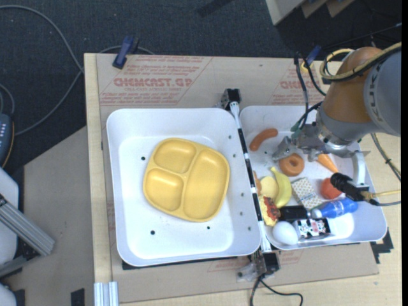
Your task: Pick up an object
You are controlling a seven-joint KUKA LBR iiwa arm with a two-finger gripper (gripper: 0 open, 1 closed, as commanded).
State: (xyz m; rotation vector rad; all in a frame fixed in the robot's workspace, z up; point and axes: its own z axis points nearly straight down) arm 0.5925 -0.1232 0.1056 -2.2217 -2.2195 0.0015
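Objects for picking crowd the right bin, and you can see the gripper hanging low over that bin's upper middle, its arm coming in from three o'clock. You cannot tell from this slant whether the claw is released or clenched, and nothing shows gripped in it. Just at its five o'clock lies a brown doughnut, close beneath the metal tip. At the gripper's ten o'clock rests an orange sausage, lying tilted near the bin's left wall. At four o'clock of the doughnut you find a carrot, a red tomato and a blue bottle. At seven o'clock of the doughnut sits a banana beside a pale yellow fruit, with a speckled sponge just to their right. A white egg lies at the bin's bottom left corner. The left bin holds a yellow divided plate at its centre, well apart from the gripper.
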